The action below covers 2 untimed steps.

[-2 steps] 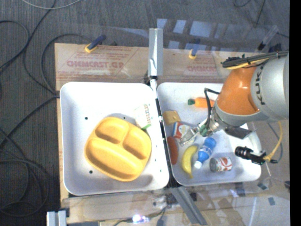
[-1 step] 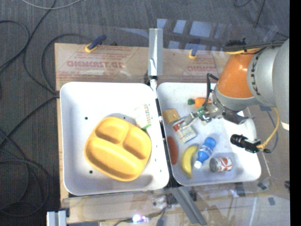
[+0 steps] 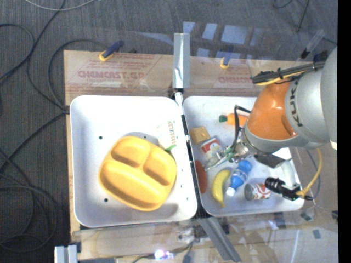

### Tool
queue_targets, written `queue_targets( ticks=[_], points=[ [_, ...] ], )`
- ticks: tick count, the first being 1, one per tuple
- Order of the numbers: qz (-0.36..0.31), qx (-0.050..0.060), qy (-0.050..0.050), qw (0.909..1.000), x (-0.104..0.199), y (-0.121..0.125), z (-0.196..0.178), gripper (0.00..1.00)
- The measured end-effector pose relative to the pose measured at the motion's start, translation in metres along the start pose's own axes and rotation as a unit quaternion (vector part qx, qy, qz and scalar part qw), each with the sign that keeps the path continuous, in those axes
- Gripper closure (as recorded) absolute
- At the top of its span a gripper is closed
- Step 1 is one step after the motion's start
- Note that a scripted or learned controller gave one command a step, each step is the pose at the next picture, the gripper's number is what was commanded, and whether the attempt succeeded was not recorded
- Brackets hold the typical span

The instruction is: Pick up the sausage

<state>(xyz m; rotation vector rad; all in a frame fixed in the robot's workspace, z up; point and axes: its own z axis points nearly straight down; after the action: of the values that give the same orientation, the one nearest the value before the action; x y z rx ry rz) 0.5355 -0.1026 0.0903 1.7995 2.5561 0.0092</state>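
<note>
Left bin [image 3: 88, 147]: yellow sectioned tray [image 3: 138, 172], small packet [image 3: 167, 131] at its upper right edge. Right bin [image 3: 285, 201]: sausage [image 3: 201, 179] lies along the left wall, banana [image 3: 220, 186] just beside it, then a water bottle [image 3: 239, 175] and a can [image 3: 256, 192]. Gripper [image 3: 227, 155] sits low above the banana, near the sausage; can't tell its state, nothing visibly held.

Grey arm [image 3: 323, 106], orange wrist band [image 3: 271, 116]
</note>
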Motion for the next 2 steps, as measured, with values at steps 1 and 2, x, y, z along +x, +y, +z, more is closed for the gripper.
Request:
queue_targets(
  ticks=[1,2],
  points=[
    [0.000,0.000,0.000,1.0000,0.000,0.000,0.000,0.00],
    [0.051,0.007,0.004,0.9987,-0.025,0.058,-0.014,0.00]
  ],
)
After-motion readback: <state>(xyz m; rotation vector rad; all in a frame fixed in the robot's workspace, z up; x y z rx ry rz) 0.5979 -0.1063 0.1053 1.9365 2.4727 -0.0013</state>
